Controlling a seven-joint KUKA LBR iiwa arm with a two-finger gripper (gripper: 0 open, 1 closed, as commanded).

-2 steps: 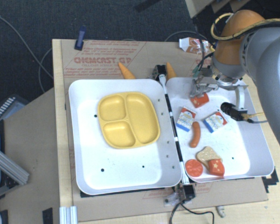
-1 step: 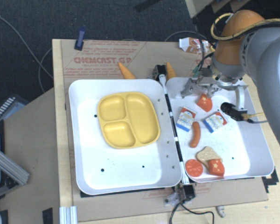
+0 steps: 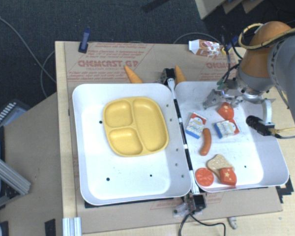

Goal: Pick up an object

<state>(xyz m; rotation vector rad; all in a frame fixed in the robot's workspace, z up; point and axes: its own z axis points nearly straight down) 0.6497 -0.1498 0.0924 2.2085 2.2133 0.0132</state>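
Broadly, the worktop carries a left bin and a right bin. Taking the yellow divided plate in the left bin as landmark, everything else lies to its right: the grey arm, its tool spread wide over a red tomato-like piece, touching or not I cannot tell; then two small cartons, a sausage, toast.

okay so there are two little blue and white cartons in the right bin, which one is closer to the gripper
The right-hand carton, lying just below the gripper and the red piece under it. The other carton sits farther left, beside the sausage.
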